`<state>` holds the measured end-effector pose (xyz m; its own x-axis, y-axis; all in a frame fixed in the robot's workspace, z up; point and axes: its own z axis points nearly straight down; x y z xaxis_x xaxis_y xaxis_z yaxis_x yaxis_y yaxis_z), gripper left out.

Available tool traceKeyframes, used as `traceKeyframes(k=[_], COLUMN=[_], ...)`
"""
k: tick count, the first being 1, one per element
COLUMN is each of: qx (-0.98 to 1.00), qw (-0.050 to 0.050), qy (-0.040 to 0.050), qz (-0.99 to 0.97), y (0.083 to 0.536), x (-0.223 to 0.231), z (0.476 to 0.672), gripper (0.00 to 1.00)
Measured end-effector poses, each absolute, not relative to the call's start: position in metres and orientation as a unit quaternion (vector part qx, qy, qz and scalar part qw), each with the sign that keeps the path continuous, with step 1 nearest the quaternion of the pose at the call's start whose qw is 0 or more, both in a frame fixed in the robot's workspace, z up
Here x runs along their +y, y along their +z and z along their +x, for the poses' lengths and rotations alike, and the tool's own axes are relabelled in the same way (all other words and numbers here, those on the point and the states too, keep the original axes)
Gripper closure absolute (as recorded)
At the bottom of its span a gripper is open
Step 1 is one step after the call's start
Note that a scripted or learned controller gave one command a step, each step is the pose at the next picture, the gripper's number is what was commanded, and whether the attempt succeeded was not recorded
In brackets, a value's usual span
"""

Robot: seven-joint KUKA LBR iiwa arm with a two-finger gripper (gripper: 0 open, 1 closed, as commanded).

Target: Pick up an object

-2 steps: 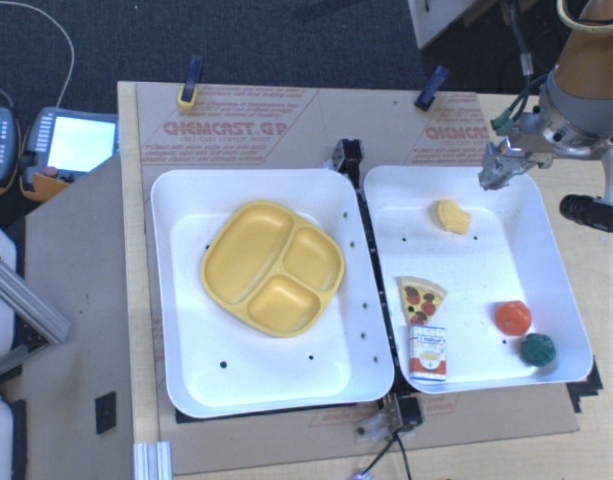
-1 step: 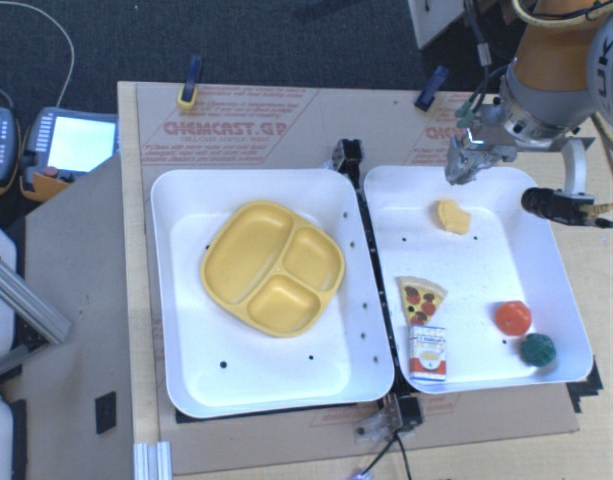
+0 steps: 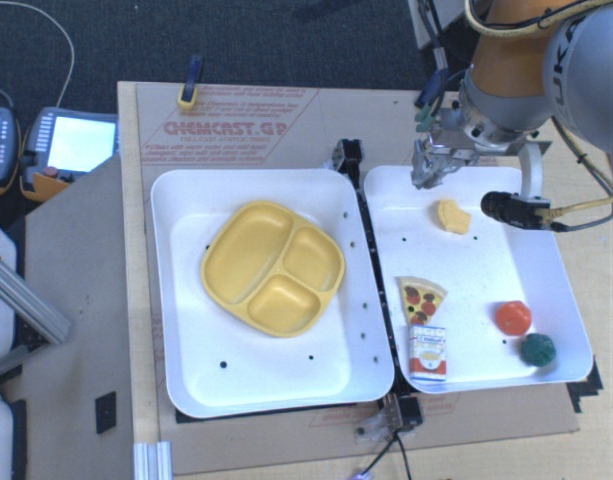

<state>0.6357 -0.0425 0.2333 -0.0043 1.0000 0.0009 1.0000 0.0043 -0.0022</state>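
Cheese chunk (image 3: 452, 216) sits just beside gripper (image 3: 427, 175); finger state indiscernible; descent offset toward the bin (image 3: 566, 298) wall risks missing.

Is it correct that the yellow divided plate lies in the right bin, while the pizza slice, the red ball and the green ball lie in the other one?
Not quite. The camera view shows the yellow divided plate in the left bin. The pizza slice, the red ball and the green ball lie in the other one, the right bin.
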Motion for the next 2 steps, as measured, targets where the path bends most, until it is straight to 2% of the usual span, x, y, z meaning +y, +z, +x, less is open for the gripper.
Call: traceKeyframes(k=[2], qx=[-0.709], qw=[0.0], qy=[-0.0007], qz=[-0.706], y=[0.241], x=[0.049], z=[0.637], gripper=[1.0])
